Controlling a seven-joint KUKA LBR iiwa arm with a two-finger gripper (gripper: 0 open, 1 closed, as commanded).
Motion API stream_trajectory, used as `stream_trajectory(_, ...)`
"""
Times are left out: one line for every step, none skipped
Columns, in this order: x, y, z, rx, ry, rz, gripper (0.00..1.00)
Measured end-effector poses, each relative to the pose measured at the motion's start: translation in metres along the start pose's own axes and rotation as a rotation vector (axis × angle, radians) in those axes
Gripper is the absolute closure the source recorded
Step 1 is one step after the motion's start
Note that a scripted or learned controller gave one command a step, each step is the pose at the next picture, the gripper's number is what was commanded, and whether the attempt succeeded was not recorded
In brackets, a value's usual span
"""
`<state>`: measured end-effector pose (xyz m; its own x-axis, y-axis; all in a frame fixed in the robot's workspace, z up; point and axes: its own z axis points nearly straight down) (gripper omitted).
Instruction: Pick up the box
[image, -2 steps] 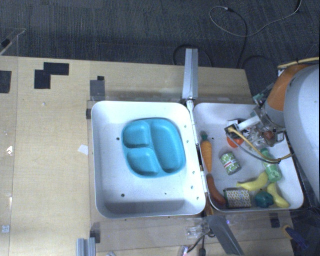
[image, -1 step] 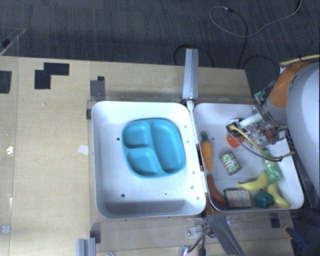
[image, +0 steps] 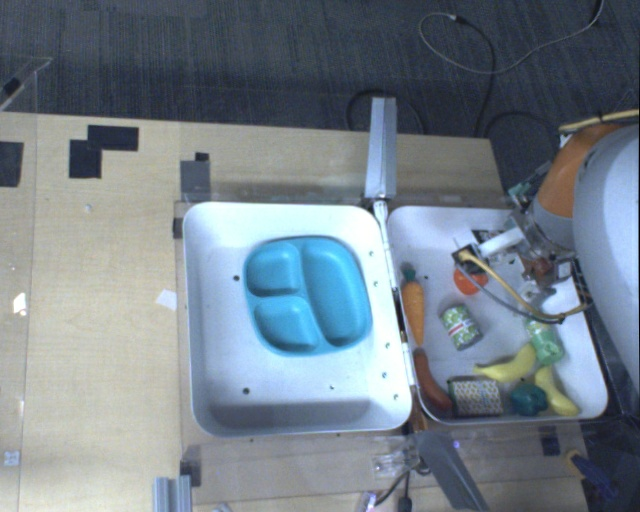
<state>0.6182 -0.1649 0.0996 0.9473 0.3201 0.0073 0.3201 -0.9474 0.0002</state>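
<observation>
Box (image: 475, 396), taken to be the grey speckled block, is found flat at the near edge of the right bin (image: 432, 238), well apart from the end effector (image: 530, 268). The end effector is seen over the far right part of that bin, and whether it is apart or together cannot be told; nothing is seen held in it. Just beside it a small red object (image: 468, 283) is noted, and nearer the middle a green-and-white can (image: 460, 327). Further out, a banana (image: 508, 364) is laid just above the box, with a pale green item (image: 546, 345) beside the banana. The box is hemmed in by a brown sausage-shaped item (image: 427, 377) on one side and a teal item (image: 528, 400) on the other, while a carrot (image: 412, 308) is set along the bin's left wall. In the left bin (image: 220, 300) a blue divided plate (image: 305, 292) is seen, and both bins are carried by the table (image: 100, 350). A missed grasp is judged likely: a neighbour could be seized instead, or the box could be pushed against the bin wall, because so little room is left around it.
</observation>
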Motion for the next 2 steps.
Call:
stream_trajectory(-0.061,0.022,-0.082,-0.001,-0.004,-0.005,0.00)
stream_trajectory(-0.037,-0.023,-0.012,0.002,-0.005,-0.141,0.00)
